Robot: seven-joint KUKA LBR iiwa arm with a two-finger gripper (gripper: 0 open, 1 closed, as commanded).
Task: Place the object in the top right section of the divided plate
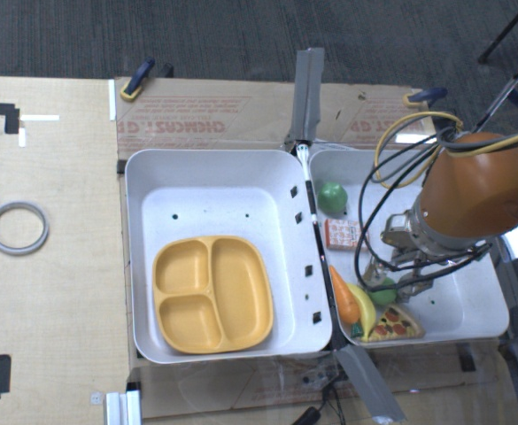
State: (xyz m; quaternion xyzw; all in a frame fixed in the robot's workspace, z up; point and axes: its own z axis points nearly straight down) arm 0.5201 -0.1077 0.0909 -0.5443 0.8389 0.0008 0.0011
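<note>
In left bin (143, 237): plate (212, 292), sections bare. Right bin (480, 317): carrot (344, 297), banana (362, 308), green ball (333, 197) clustered near gripper (391, 277). Jaw state: cannot tell, wrist hides it. Target object possibly carrot. Risk: crowding causes wrong or double pick.

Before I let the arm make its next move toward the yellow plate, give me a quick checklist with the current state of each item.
1. Divided plate sits flat in the left bin: ok.
2. All plate sections free of objects: ok.
3. Gripper is over the right bin, near the toys: ok.
4. Object held between the fingers: cannot tell.
5. Candidates within the right bin: green ball, small box, carrot, banana, pizza slice: ok.
6. Cables clear of the bins' shared wall: cannot tell.
</note>
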